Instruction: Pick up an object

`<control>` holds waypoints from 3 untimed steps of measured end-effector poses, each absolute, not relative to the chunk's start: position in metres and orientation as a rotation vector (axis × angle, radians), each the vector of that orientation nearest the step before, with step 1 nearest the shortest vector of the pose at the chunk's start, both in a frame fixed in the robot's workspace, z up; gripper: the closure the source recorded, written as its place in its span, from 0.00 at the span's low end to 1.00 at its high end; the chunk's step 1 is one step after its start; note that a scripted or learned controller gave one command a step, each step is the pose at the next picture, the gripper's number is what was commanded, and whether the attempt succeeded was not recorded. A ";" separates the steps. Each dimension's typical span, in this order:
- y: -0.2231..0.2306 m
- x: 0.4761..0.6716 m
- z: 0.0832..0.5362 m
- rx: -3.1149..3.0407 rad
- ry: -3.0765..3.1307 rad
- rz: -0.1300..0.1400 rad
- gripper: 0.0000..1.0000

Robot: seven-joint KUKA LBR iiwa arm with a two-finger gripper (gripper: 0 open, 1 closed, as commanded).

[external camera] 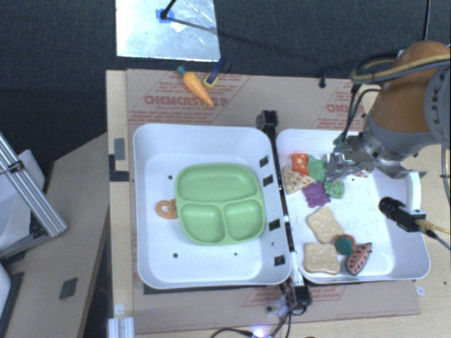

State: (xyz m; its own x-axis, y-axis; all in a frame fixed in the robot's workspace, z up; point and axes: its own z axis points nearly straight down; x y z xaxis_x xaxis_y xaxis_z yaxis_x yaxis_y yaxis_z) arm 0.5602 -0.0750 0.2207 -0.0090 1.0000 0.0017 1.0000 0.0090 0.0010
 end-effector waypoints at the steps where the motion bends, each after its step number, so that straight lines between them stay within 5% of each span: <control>1: -0.029 0.549 0.224 -2.211 -2.231 -0.002 1.00; 3: 0.082 0.541 0.215 -2.209 -2.231 -0.003 1.00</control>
